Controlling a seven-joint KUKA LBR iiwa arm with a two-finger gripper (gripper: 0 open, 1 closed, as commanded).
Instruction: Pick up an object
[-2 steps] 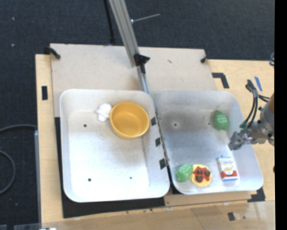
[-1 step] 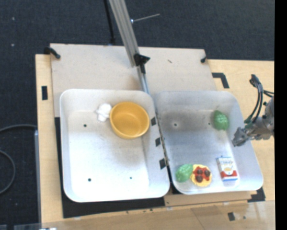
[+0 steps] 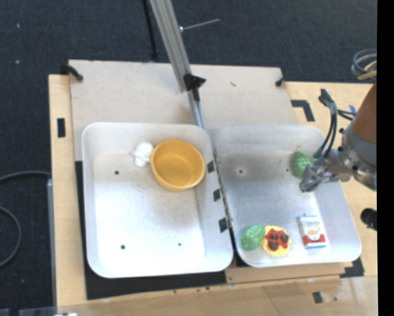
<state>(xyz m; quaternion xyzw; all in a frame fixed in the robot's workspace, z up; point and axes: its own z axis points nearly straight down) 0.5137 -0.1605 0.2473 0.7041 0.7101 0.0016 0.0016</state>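
Note:
My gripper [image 3: 310,178] reaches in from the right over the right bin [image 3: 262,176], low near its right side. A green object [image 3: 300,162] lies just up and left of the fingertips, touching or partly hidden by them. Near the right bin's front edge lie a green leafy piece [image 3: 252,237], a yellow piece with red dots [image 3: 277,240] and a small white and red carton [image 3: 312,232]. In the left bin [image 3: 118,236] a yellow bowl [image 3: 177,164] stands at the back right, with a small white object [image 3: 143,153] beside it.
A slanted metal pole [image 3: 173,41] rises from behind the gap between the bins. Cables [image 3: 331,114] hang by the arm's wrist at the right. The bins sit on a tan board [image 3: 183,97].

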